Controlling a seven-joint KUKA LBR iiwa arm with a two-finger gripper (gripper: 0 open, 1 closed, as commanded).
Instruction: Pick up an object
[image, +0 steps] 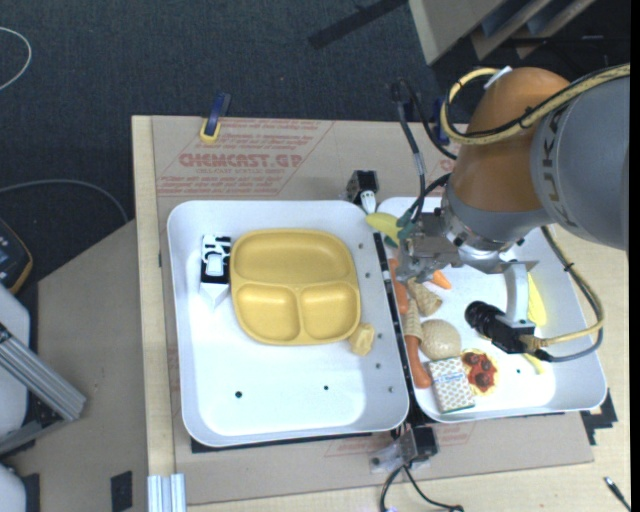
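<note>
Claw (422, 258), half hidden under the arm (505, 150), hovers over the right bin (575, 380).

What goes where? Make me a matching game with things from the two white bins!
Things:
1. yellow plate
2. orange carrot
3. black-and-white block
4. red object

Places:
a. right bin, along its left wall
b. middle of the left bin
c. left bin, against the plate's left edge
d. right bin, just right of the small box

Pairs: 1-b, 2-a, 3-c, 4-d.
</note>
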